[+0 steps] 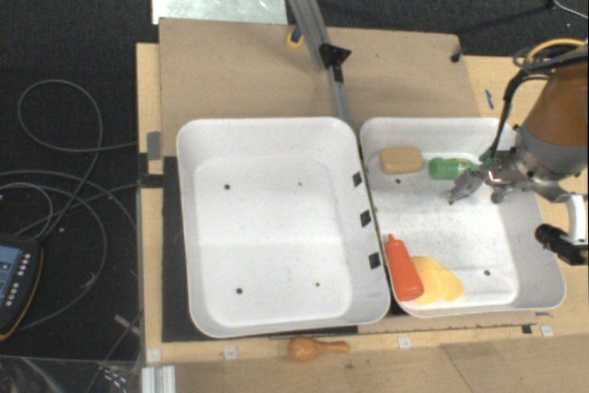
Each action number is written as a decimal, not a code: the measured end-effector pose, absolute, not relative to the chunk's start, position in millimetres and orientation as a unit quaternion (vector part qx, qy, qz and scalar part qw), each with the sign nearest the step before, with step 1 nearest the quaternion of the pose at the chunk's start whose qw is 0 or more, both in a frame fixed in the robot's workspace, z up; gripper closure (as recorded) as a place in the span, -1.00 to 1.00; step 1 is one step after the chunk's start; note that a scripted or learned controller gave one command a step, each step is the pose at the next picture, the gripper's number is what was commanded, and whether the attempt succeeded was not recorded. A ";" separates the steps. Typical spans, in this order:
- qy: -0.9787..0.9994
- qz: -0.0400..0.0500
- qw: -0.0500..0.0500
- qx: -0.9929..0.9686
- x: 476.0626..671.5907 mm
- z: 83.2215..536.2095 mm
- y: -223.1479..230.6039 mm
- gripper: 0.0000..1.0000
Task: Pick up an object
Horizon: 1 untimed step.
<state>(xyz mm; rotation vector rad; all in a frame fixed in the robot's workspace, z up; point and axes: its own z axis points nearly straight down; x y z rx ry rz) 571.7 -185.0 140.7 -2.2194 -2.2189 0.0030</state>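
Seen from the camera above the bench, the arm [557, 120] comes in from the right and bends over the right bin [529, 294]. Its gripper [465, 189] hangs low over the upper part of that bin, and the dark fingers look slightly spread, with nothing between them (the tips are small and hard to read, so this is a cautious reading).

The nearest thing is a green object [448, 167] lying on the bin floor just up and to the left of the fingertips, very close but not clearly touching. Its long axis runs roughly left to right across the view. Just to its left lies a tan block [401, 160], close beside it. In the lower left corner of the same bin lie an orange bottle [401, 267], pointing up the view, and a yellow object [436, 281] touching it on the right, both well apart from the gripper.

The left bin [198, 290] has its white floor bare. A small wooden piece [316, 348] lies on the bench in front of the bins.

Judging from this, the green object is the likely target, needing a short shift up-left.
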 end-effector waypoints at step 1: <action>-0.707 0.001 0.002 -0.707 571.2 88.3 -184.5 -1.00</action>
